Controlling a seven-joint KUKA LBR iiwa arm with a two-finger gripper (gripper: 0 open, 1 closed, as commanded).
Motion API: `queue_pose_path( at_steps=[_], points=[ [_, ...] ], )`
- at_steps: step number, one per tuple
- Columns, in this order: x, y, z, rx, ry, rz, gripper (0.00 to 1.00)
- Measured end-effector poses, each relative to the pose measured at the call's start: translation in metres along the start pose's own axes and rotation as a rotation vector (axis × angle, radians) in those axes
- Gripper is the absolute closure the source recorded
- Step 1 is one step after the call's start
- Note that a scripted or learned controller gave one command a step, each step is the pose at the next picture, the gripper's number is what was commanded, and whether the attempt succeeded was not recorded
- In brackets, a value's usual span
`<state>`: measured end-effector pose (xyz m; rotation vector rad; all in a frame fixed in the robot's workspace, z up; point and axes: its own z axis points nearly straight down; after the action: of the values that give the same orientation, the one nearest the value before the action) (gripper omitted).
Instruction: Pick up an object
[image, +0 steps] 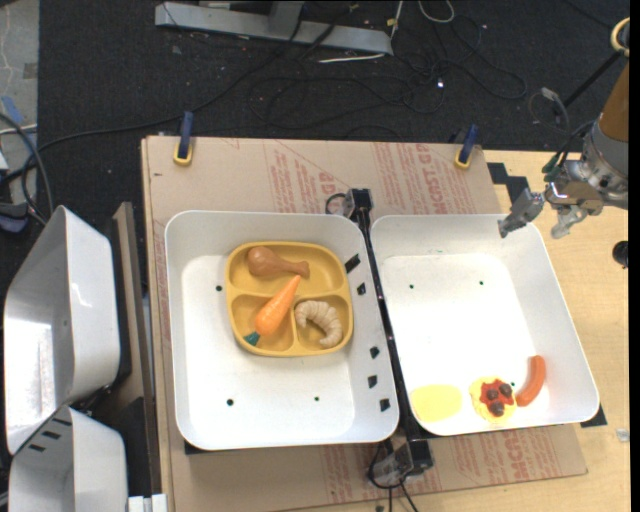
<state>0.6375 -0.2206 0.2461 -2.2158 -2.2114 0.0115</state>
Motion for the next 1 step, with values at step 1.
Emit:
queue_pose_path(
  at_steps=[1],
  points=[
    [0.0012,0.0024,-0.009,-0.013,-0.003,-0.004,0.0]
  ],
)
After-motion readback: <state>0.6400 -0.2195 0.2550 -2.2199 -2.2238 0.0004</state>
